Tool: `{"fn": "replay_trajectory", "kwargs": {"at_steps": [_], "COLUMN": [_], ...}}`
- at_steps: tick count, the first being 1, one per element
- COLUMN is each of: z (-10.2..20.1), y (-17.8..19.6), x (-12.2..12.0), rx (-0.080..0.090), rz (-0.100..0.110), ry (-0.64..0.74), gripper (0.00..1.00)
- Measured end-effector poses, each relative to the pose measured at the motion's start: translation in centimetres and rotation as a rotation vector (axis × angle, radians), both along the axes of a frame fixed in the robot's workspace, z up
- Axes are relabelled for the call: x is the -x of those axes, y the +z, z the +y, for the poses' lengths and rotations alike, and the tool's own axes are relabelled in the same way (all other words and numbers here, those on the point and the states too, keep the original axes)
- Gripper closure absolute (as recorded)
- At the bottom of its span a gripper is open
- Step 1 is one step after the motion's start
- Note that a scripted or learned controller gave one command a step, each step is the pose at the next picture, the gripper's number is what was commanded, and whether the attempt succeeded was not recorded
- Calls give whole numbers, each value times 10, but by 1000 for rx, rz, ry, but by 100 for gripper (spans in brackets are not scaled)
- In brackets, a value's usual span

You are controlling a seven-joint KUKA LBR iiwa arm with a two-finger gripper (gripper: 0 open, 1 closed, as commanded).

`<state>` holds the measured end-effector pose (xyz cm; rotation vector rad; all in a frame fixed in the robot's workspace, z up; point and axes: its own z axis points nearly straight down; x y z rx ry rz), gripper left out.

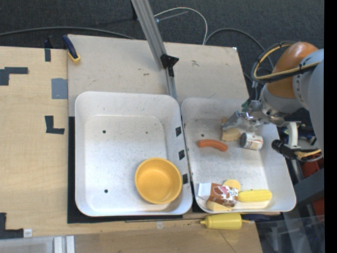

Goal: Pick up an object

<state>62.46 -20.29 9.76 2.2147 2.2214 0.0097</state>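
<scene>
Two white bins [84,141] hold unlabelled items; gripper [238,121], grip state unclear, sits by a tan block [230,134].

Two white bins [84,141] sit side by side. The left one holds one yellow bowl [158,180]. The right one holds one orange sausage [212,145], one small can [251,141], one corn cob [255,196] and one brown packet [221,194]. One yellow bottle [224,222] lies at the lower edge of the frame.

Left bin [95,141]: wide open, only the yellow bowl [157,180] at 5 o'clock. Right bin [274,167]: centre free; sausage [212,145] at 9, can [251,141] and block [231,133] at 12, corn [255,196] and packet [221,195] along 6.
</scene>
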Motion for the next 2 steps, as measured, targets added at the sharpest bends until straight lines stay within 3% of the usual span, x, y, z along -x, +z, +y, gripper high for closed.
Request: {"fn": "replay_trajectory", "kwargs": {"at_steps": [1, 2], "z": [-1, 4], "y": [13, 76], "x": [-2, -6], "rx": [5, 3], "rz": [-6, 3], "ry": [2, -1], "gripper": [100, 100]}}
